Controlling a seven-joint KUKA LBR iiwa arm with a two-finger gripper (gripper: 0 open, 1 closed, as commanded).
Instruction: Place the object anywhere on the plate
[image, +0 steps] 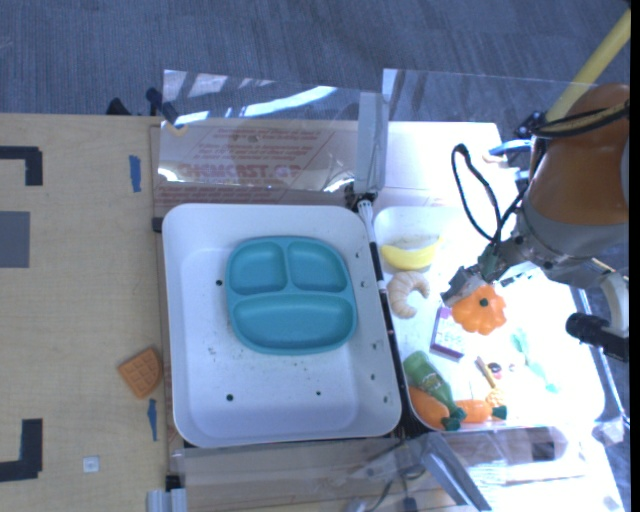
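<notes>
Camera view: the gripper (478, 283) pinches a round orange pumpkin (479, 311), hanging just below it, stem up; no clear long axis. The blue plate (291, 293) lies well left of the gripper.

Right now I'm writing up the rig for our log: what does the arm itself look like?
The arm is bulky and rounded, with a broad orange band above grey casing. A black cable loops beside it toward the small dark gripper.
</notes>
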